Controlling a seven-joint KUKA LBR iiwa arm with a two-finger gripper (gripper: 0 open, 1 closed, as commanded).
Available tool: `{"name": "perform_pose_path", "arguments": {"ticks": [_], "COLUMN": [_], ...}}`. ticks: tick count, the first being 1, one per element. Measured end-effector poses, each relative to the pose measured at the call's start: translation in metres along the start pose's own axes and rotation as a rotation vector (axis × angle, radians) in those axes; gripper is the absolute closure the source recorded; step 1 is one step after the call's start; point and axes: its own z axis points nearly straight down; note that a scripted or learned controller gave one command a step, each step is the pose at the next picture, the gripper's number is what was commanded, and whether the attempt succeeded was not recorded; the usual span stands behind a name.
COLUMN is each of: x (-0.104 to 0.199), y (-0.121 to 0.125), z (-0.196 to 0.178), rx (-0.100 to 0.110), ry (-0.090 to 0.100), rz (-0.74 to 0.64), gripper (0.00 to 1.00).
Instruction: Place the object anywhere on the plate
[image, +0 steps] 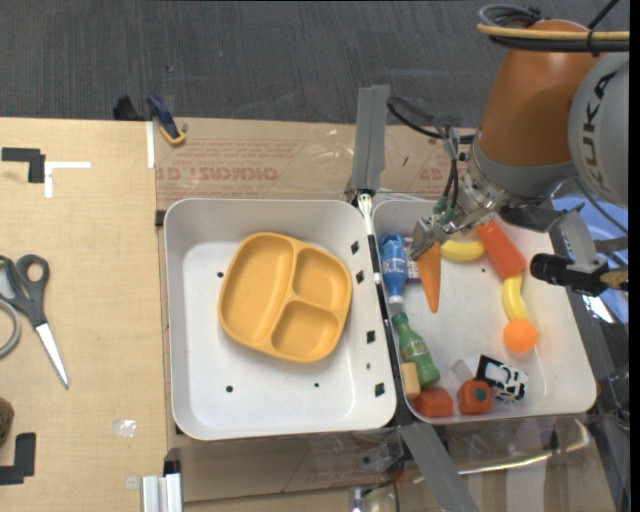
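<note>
The grey-and-orange arm hangs over the right bin, gripper fingers clamped on an orange toy carrot, beside a yellow banana.

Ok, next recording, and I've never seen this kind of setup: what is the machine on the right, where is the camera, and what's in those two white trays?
A single fixed camera looks down at a slant. The grey robot arm with the orange band reaches in from the right; its gripper sits low over the right white bin, beside an orange toy carrot. I cannot tell whether it holds anything. That bin also contains a yellow toy banana, a green toy bottle and other small toys. The left white bin holds a yellow three-compartment plastic plate, with nothing on it.
</note>
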Motion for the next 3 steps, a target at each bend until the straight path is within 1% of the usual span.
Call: {"name": "perform_pose_path", "arguments": {"ticks": [1,2,3], "x": [0.060,0.151,0.150], "y": [0.026,0.063,0.063], "z": [0.073,0.069,0.069], "rx": [-0.001,-0.002,-0.002], "ry": [0.001,0.000,0.000], "rz": [-0.240,-0.384,-0.384], "gripper": [1.00,1.00,0.00]}}
